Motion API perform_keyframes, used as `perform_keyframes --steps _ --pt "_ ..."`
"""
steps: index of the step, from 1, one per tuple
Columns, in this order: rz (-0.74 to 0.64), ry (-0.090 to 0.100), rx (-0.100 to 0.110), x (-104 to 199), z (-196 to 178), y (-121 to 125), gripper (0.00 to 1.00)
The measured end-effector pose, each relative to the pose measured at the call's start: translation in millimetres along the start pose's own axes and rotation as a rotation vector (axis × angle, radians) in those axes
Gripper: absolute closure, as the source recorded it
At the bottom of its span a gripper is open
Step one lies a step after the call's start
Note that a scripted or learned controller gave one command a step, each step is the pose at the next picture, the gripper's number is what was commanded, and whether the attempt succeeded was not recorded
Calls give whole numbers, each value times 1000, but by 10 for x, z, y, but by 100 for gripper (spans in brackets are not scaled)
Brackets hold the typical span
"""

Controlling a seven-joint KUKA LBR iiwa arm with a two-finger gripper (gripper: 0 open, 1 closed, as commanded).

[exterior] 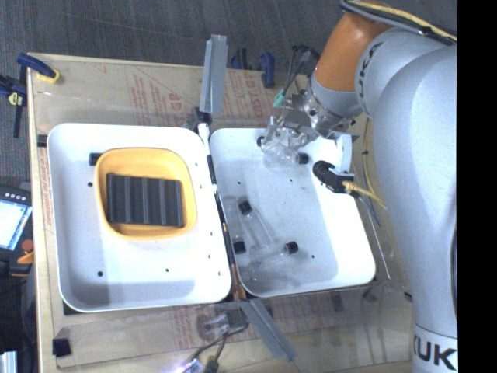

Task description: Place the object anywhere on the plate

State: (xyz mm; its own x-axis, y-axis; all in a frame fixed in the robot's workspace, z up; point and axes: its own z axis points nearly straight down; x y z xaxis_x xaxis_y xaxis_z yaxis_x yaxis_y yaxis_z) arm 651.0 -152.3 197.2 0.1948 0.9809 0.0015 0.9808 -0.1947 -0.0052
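Observation:
A yellow plate (pixel 144 162) with a dark ribbed centre lies in the left white bin (pixel 78 270). In the right white bin (pixel 342 239) lie clear plastic tubes with black caps: one tube (pixel 256 222) near the bin's middle, another (pixel 272 252) closer to the front wall. My gripper (pixel 281 144) hangs low over the far end of the right bin, well away from both tubes and from the plate. Nothing shows in its grasp.
The divider between the two bins (pixel 217 208) runs down the middle. A black fitting with a yellow cable (pixel 332 177) sticks out at the right bin's far right. Clamps (pixel 39 68) sit on the bench's left corner.

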Motion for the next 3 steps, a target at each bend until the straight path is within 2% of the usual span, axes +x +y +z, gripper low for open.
perform_keyframes --steps 1,2,3 --pt "-169 -2 1 525 -210 -202 100" --pt "-432 -2 1 957 69 -539 100" --pt "-684 -4 -4 1458 57 -549 100"
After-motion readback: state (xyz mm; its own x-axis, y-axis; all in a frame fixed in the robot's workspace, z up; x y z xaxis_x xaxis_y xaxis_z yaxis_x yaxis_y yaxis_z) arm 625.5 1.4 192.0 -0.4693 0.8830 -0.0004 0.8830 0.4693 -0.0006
